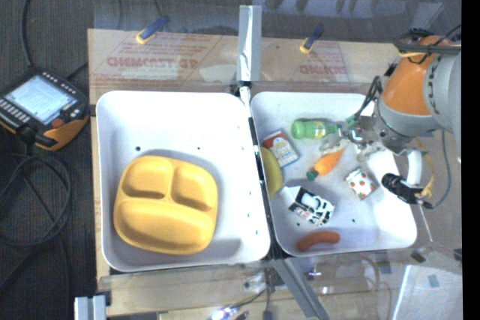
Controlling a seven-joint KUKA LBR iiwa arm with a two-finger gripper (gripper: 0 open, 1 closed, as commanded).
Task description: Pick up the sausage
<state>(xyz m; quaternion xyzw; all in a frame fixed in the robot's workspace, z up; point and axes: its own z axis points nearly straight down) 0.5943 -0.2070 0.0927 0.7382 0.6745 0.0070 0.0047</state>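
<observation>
- Table [187,60] is carrying two shallow white bins side by side; clamps are sitting along its far edge.
- Left bin [135,112] is holding a yellow divided tray [166,204], upside-down-looking, lying toward the bin's near left corner.
- Right bin [390,225] is holding the small items.
- Arm [420,97] is reaching in over the right bin's far right corner, orange band showing above the wrist.
- Jaws [358,133] are hanging over the far right part of the right bin, just beside the green bottle's cap end; too tangled in the view to tell whether they are spread or pressed together.
- Green bottle [313,129] is lying on its side near the bin's far edge.
- Banana [271,170] is lying along the bin's left wall.
- Sausage [319,240] is lying flat near the bin's near edge, well apart from the jaws, nothing touching it.
- Carrot [327,162] is lying slanted mid-bin.
- Small carton [281,148] is resting near the banana.
- Black-and-white packet [313,206] is lying just above the sausage.
- White dotted cube [360,183] is sitting toward the right wall.
</observation>
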